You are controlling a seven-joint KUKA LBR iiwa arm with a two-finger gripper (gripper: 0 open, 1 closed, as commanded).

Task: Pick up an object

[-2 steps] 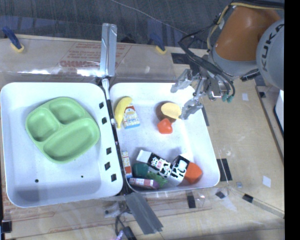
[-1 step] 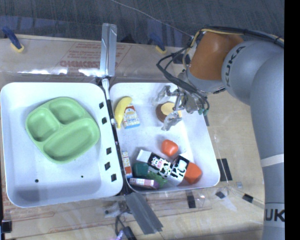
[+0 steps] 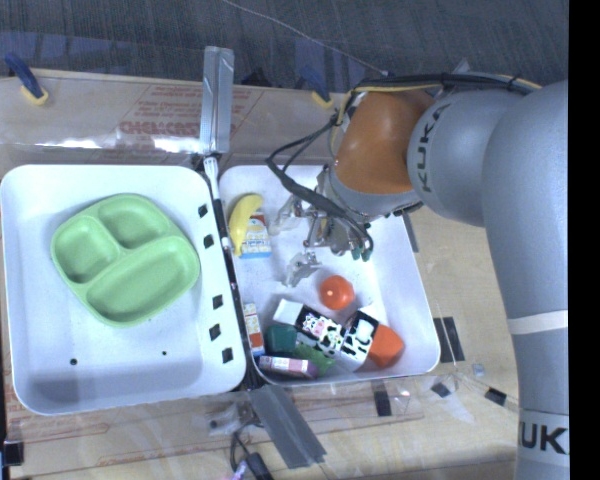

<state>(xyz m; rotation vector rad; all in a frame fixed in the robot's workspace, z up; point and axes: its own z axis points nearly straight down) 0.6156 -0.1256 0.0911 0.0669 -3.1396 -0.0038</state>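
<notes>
My gripper hangs over the middle of the right bin, its metal fingers spread apart with nothing between them. An orange ball lies just below and right of the fingertips. A yellow banana sits on a small card to the gripper's left, near the bin's left wall. Along the bin's front lie a black-and-white patterned box, an orange block, a dark green item and a pink tube.
The left bin holds a green divided plate. A divider with black clips separates the bins. The grey arm with its orange band covers the right bin's far right part. A metal bar stands behind the bins.
</notes>
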